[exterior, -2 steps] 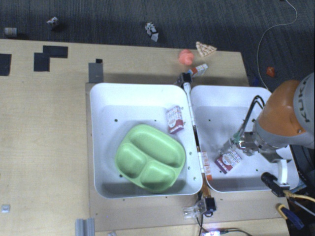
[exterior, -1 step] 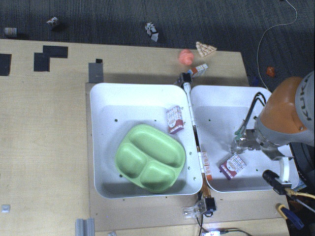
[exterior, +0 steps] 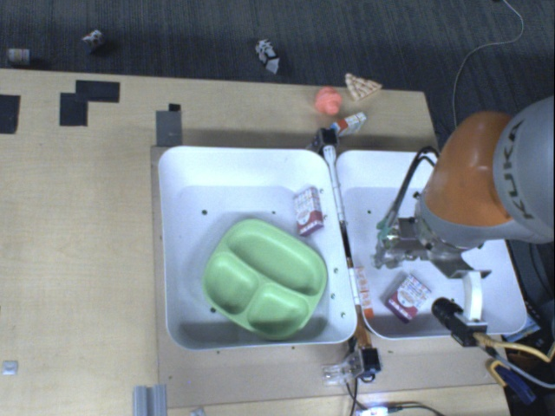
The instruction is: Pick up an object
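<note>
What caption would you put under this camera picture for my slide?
Robot arm's gripper hovers in the right bin near a small carton; a green divided plate fills the left bin.

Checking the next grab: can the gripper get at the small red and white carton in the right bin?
Probably yes: the carton lies uncovered in the right bin, just below the gripper.

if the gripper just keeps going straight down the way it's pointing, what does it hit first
Most likely the bare floor of the right bin, just left of the small red and white packet. The gripper hangs over that bin pointing down. Depth is hard to judge from this slanted view, so it might clip the packet's edge.
</note>
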You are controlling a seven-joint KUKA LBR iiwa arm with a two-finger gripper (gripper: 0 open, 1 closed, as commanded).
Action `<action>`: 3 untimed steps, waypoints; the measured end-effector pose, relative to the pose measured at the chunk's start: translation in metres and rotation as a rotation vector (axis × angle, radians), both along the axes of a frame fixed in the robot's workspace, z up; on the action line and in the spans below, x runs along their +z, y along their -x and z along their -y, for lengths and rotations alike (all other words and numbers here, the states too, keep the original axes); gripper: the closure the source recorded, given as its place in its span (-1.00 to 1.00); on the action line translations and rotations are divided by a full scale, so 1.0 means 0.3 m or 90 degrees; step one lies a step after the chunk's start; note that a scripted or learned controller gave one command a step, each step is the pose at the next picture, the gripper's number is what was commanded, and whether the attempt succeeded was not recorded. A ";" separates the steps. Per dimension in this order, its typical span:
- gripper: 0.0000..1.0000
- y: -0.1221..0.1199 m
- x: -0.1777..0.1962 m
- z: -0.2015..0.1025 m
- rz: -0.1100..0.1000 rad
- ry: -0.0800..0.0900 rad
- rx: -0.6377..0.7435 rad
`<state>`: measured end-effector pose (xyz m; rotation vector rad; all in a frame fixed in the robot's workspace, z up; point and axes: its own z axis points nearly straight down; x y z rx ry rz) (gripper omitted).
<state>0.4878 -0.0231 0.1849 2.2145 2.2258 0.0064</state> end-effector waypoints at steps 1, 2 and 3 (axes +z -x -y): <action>1.00 -0.153 -0.096 0.230 -0.001 0.002 -0.002; 1.00 -0.460 0.002 0.105 0.000 0.001 0.001; -1.00 -0.459 0.000 0.107 -0.001 0.001 0.000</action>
